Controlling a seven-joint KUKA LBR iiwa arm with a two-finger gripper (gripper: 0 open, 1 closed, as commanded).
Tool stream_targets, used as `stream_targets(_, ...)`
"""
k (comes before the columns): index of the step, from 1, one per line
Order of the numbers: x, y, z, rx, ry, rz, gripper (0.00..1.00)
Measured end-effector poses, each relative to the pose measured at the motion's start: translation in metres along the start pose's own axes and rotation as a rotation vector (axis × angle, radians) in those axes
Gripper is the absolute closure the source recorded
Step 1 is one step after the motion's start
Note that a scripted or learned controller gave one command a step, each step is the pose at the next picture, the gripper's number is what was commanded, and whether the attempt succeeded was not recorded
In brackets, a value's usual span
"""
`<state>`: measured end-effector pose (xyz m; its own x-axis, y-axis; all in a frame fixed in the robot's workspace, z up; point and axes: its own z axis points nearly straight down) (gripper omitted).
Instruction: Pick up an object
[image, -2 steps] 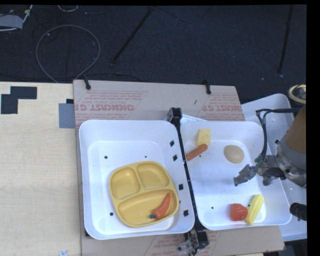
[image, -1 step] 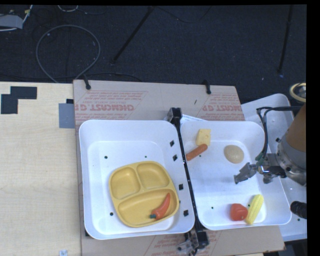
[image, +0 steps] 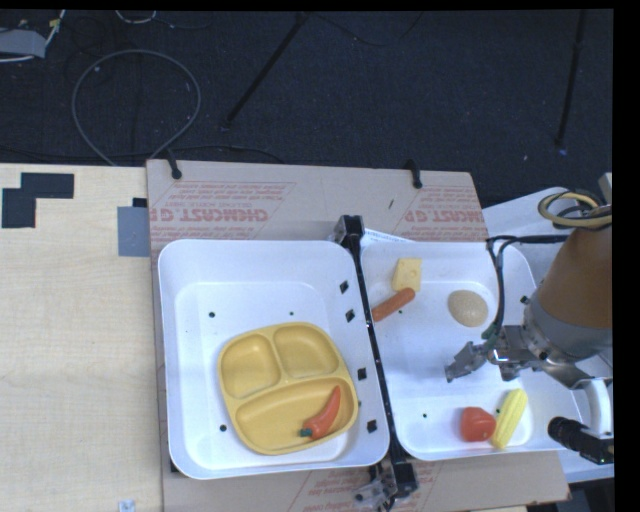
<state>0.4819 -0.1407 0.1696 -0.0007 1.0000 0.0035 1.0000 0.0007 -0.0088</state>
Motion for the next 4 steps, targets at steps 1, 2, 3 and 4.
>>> stream_targets(1, -0.002, 0.003, 0.063, 0.0, 0.0, 0.001, 0.0)
stream_targets(2, -0.001, 0.003, 0.082, -0.005, -0.002, 0.002, 0.0)
stream_targets(3, -0.002, 0.003, 0.071, -0.006, -0.001, 0.007, 1.0)
stream_targets(4, -0.01, 0.007, 0.012, -0.011, -0.004, -0.001, 1.0)
